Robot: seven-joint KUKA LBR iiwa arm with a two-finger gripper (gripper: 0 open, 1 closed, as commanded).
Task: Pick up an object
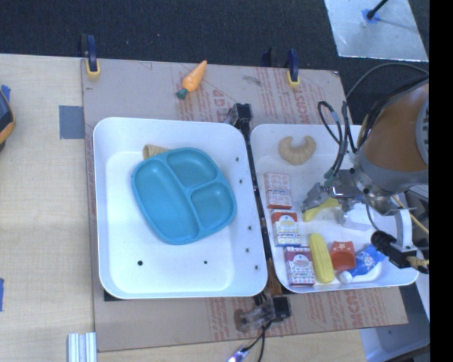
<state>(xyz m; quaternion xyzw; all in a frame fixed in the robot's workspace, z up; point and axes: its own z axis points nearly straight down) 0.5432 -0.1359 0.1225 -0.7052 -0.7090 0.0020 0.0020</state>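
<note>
**Robot arm low over the right bin of small items**

While the grey arm (389, 138) with its orange band reaches in from the right, its claw (322, 197) sits low over the right bin (266, 138), and its own bulk hides part of that bin. Whether the claw is apart or together cannot be told; the metal tips blur into a yellow item (317, 212) just beneath them. Nothing can be seen clamped between them. Near the bin's far end lies a tan croissant (297, 148). Along its left side sit three small cartons (285, 227) with print too small to read. A yellow corn cob (320, 258) lies beside a red packet (341, 256); a blue-and-white item (366, 263) is partly covered by black cables. Over in the left bin (106, 202) rests a blue divided plate (184, 194), hiding most of a tan cone (154, 151). An orange carrot (192, 77) lies on the table (38, 225) beyond the bins.
</note>
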